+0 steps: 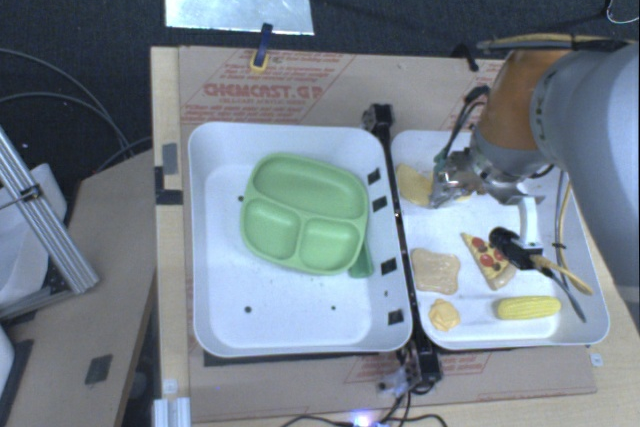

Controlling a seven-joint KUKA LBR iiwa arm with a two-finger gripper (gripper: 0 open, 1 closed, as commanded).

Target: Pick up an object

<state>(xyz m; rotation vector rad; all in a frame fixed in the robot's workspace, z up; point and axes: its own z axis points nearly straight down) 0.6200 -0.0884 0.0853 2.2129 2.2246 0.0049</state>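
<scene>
My gripper (446, 187) is low in the right bin (590, 315), near its back left corner. It is right against the right edge of a pale yellow flat piece (410, 183) lying there. Whether it touches or holds that piece is not clear. Nearer the front lie a tan toast slice (436, 270), a pizza slice (485, 258), a yellow corn cob (527, 308) and a small yellow round piece (444, 316).
The left bin (215, 315) holds a green divided plate (303, 213), slightly tilted, with its corner near the bins' shared wall (392, 215). The grey arm with its orange band (520, 105) covers the back right of the right bin.
</scene>
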